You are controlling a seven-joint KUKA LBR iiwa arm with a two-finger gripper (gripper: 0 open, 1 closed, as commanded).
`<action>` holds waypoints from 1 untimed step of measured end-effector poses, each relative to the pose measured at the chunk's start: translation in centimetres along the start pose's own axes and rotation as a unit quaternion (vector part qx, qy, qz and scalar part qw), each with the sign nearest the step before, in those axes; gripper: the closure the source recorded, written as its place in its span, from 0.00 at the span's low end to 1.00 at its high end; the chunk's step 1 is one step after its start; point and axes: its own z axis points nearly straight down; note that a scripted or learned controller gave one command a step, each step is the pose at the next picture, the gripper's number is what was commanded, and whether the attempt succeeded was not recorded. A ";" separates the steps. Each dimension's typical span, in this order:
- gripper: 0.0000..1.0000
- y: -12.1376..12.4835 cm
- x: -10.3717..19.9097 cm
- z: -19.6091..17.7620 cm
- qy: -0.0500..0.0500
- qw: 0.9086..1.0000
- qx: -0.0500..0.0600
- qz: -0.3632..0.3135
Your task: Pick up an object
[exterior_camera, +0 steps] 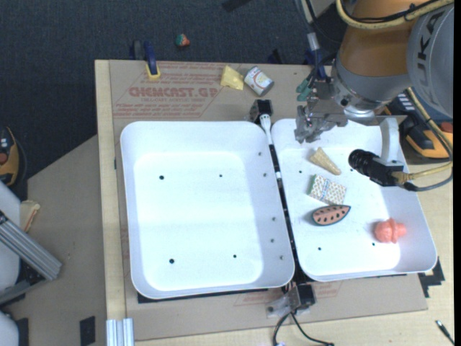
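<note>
The right bin [414, 254] holds a pale yellow wedge [325, 160], a small patterned white block [328, 189], a flat oval piece in brown and red [330, 215] and a pink lump [390, 230]. My gripper [311, 130] hangs over the far left corner of that bin, just behind and left of the wedge. Nothing shows between its fingers. The slant of the view hides how far apart they stand.
The left bin [137, 193] sits beside it. Behind the bins, on the board, lie a yellow scrap [232, 78], a small white box [258, 81], a blue-and-yellow clamp [151, 60] and a black-and-white clip [262, 111].
</note>
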 end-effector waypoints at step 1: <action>1.00 -5.4 -18.0 4.9 -0.003 1.000 0.009 0.012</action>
